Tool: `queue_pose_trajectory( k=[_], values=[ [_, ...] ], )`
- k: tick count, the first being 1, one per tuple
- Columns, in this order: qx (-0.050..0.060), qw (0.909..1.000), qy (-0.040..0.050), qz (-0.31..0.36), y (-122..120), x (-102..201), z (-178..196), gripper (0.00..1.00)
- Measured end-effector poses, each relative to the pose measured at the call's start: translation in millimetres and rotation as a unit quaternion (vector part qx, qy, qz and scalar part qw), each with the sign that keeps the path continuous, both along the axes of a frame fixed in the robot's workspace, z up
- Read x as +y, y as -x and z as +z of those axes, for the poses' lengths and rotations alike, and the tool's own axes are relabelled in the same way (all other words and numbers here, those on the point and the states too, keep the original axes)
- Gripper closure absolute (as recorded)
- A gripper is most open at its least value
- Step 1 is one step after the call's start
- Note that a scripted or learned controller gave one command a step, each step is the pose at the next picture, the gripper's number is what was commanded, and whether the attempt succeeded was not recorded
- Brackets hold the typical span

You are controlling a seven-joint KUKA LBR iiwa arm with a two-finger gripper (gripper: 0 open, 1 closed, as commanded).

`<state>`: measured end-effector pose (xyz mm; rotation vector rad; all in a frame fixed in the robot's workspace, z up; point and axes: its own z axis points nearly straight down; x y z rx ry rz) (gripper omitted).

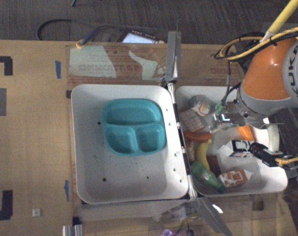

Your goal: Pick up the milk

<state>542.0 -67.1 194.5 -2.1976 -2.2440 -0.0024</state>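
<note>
milk (234, 178): small carton lying flat, lower right of frame, in right bin (274, 183) | jaws (227, 124): above it, toward upper frame, grip state impossible to tell | carton's long axis roughly left-right

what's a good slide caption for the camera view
KUKA arm reaching into the cluttered right bin for the milk; teal tray sits in the left bin.
</note>
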Motion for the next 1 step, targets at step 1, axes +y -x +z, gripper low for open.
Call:
queue_pose_trajectory(
  k=[1],
  values=[
    [0.002,0.9998,0.0001,-0.018,29.1,51.4,15.4,1.0]
  ],
)
